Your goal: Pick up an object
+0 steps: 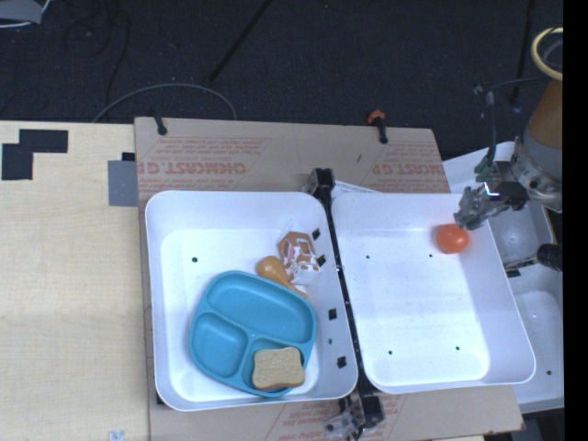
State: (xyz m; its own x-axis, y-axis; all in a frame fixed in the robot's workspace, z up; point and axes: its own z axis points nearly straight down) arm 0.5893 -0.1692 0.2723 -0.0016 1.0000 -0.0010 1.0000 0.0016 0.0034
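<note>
Orange ball in the right bin

A small round orange ball lies on the floor of the right bin, near its far right corner.

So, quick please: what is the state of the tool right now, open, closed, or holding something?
Tool: cannot be told; it sits at the right bin's upper right edge, just above the small orange-red ball, and nothing is seen in its grasp.
</note>
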